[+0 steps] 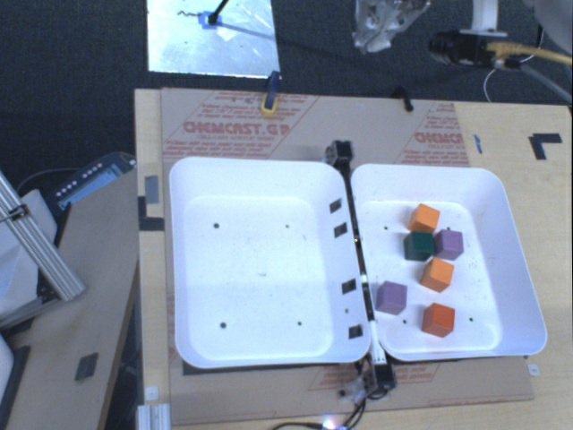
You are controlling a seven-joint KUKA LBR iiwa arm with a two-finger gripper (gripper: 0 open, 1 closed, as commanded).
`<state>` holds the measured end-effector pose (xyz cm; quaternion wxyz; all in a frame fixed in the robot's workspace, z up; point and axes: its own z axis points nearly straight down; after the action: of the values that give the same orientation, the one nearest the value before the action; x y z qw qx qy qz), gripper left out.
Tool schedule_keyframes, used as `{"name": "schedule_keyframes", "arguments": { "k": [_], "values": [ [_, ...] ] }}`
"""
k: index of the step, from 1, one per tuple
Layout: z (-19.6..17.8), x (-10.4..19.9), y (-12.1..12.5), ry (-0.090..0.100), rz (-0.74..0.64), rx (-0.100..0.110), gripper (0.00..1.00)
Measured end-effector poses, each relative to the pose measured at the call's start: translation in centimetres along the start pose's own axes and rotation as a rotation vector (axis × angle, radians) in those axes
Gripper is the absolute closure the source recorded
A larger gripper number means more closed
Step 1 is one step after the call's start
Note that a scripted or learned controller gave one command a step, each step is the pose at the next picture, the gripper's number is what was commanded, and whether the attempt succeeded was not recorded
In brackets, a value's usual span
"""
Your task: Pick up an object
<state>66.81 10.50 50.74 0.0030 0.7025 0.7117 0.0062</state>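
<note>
Six blocks (430,262) lying in right bin (515,240), none lifted yet; jaws (380,27) high above the surface, state impossible to tell; whole pick remaining.

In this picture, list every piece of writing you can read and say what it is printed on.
"CHEMCAST GP": red print on the brown protective sheet under the bins, left of centre.
The same red print repeats on the right, too skewed to read fully.
Red lettering along the sheet's front edge: too blurred to read.
</note>
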Motion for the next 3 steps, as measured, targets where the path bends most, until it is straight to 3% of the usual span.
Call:
{"name": "schedule_keyframes", "arguments": {
  "k": [2,3],
  "values": [
    [4.5,-12.6,-0.2,-0.007,0.019,0.013,1.00],
    [-3.3,-2.9,-0.1,-0.001,-0.001,0.002,1.00]
  ]
}}
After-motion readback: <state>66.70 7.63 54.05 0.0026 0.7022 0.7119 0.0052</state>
